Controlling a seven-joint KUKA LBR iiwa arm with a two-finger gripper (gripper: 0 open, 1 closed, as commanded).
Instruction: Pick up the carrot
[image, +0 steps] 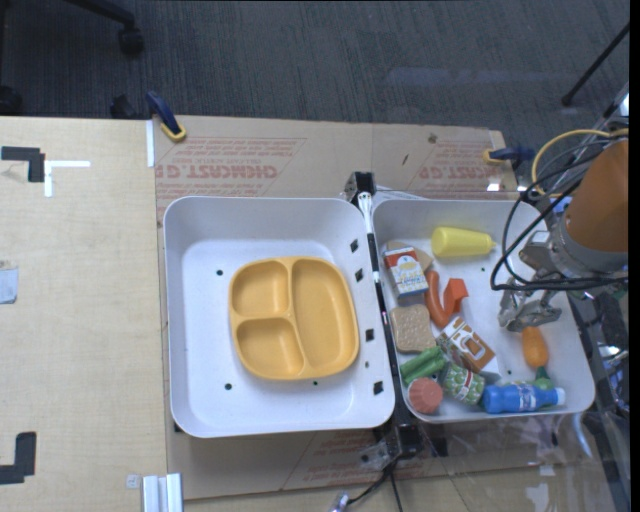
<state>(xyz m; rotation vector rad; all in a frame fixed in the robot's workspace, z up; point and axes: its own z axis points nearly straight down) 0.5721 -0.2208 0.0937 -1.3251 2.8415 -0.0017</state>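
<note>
Hovering over the right bin (575, 345), the gripper (522, 314) has its fingers apart and empty; the carrot (535, 347) lies just below it.

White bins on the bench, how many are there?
2. The shallow white bin on the left holds a yellow divided plastic plate; the shallow white bin on the right holds the toy food, beside it.

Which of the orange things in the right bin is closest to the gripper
The small orange carrot by the right wall, just below the gripper. The longer orange-red piece lies farther left, beside the small carton.
</note>
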